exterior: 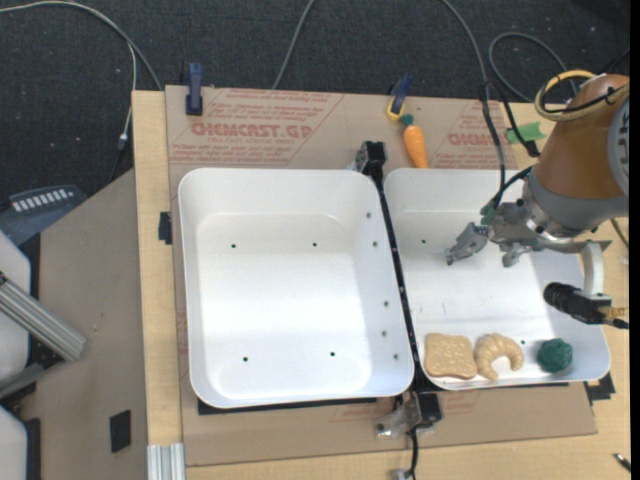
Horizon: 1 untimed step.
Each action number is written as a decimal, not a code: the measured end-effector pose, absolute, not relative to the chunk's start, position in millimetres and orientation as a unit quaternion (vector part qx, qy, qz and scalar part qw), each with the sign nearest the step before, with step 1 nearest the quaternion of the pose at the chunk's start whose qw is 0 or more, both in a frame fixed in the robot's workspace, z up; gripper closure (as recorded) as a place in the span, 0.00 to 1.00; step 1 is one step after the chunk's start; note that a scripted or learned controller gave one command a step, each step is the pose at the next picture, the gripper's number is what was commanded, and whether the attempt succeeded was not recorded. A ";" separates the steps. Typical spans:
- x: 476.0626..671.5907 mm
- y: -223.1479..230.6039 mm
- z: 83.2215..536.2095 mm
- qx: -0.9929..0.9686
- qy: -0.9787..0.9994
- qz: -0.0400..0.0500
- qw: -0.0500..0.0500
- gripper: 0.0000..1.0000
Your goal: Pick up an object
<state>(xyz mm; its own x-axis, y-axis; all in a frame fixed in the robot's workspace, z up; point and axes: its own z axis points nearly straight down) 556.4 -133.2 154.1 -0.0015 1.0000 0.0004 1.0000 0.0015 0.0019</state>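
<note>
croissant point(499, 353) sits at the right bin's point(440, 193) near edge, between toast point(449, 356) and green ball point(555, 354). my pincer point(488, 247) hovers spread and empty; i'd drop straight down, straddling it.

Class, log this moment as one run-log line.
gripper: open, above right white bin | toast slice, croissant, green ball: near edge, untouched

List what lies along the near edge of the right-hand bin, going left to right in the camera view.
Flat tan toast-shaped piece → pale beige croissant-shaped piece → small dark green round lump. All three sit inside the right shallow white bin, apart from the tool hanging farther back.
</note>
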 end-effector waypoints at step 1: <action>658.4 -178.5 253.2 0.707 0.707 0.002 0.004 0.00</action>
<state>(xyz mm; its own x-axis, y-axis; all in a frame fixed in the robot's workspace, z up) 658.4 -178.5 253.2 0.0001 1.0000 -0.0027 1.0000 -0.0001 0.0093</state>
